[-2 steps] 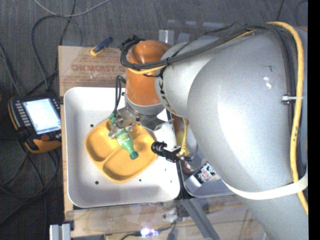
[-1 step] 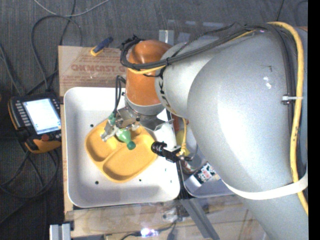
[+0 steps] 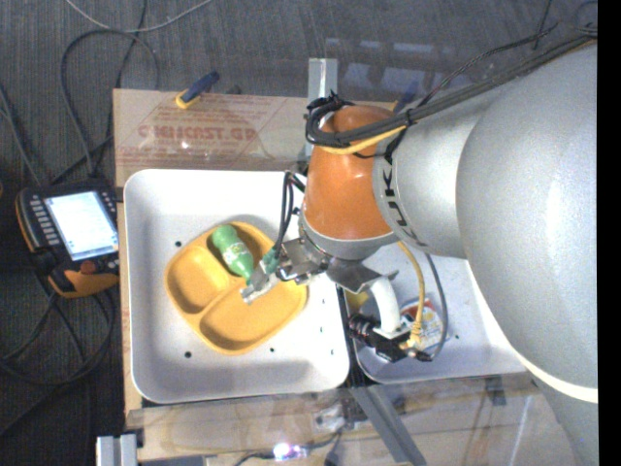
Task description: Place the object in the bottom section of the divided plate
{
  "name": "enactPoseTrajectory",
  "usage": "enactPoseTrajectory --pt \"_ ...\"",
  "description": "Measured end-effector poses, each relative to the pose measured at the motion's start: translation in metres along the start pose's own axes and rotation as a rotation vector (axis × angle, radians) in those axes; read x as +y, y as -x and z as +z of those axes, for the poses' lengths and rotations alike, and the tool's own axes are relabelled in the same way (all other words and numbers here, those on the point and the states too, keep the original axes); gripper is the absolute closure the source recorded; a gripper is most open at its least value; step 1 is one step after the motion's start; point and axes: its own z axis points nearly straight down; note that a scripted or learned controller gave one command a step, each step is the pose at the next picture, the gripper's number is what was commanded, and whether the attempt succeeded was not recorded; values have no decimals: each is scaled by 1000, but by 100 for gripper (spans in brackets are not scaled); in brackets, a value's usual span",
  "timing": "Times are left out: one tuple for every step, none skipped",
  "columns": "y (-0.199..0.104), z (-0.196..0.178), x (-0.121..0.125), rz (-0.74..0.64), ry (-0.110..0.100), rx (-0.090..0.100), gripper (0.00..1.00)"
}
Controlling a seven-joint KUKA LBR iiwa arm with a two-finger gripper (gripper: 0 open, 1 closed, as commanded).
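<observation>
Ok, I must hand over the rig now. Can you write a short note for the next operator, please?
Gripper: low over the yellow divided plate, at the ridge between its sections; open or shut cannot be told.
Green bottle: lies in the upper right section of the plate, just beside the gripper.
Plate: sits in the left white bin.
Done: nothing confirmed; the bottom section holds no object.
Left: get the bottle into the bottom section, then retreat.

Pendant left of white bin
</observation>
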Motion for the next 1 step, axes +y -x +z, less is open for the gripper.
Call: enactPoseTrajectory --pt "55 -7 28 -233 3 -2 0"
